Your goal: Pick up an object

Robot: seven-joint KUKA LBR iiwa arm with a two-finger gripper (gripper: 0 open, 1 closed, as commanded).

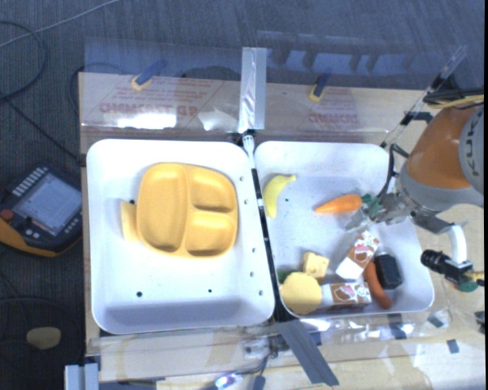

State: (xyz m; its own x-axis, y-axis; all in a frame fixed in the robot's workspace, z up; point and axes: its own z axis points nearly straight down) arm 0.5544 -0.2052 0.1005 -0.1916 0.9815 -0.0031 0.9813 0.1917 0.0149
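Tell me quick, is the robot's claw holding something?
Gripper: cannot be told; it sits in the right bin beside the carrot.

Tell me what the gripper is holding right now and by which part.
It cannot be told. The gripper sits low in the right bin, next to the carrot's blunt end, but no object shows clearly inside it.

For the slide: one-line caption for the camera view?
Tool beside carrot in right bin; yellow tray in left bin.
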